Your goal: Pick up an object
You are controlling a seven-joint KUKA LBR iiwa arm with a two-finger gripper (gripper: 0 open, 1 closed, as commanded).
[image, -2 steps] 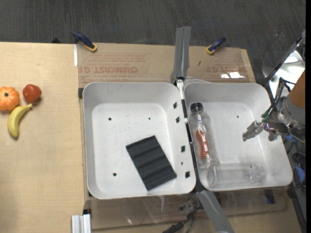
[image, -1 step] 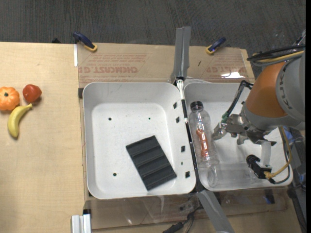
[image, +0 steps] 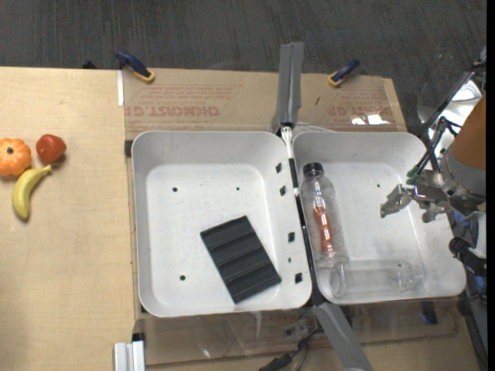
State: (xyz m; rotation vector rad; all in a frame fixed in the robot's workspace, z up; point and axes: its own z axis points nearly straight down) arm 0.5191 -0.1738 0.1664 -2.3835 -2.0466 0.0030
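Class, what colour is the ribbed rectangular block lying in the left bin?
The ribbed rectangular block is black, seen in the camera view.

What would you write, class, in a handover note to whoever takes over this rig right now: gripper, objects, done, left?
Gripper: over the right bin, near its right side, nothing seen between its fingers.
Right bin: clear bottle with a red label along the left wall; clear glass lying on its side at the front.
Left bin: dark ridged block lying flat.
Done: nothing picked up yet.
Left: lower onto an object, perhaps the glass, grasp and lift.
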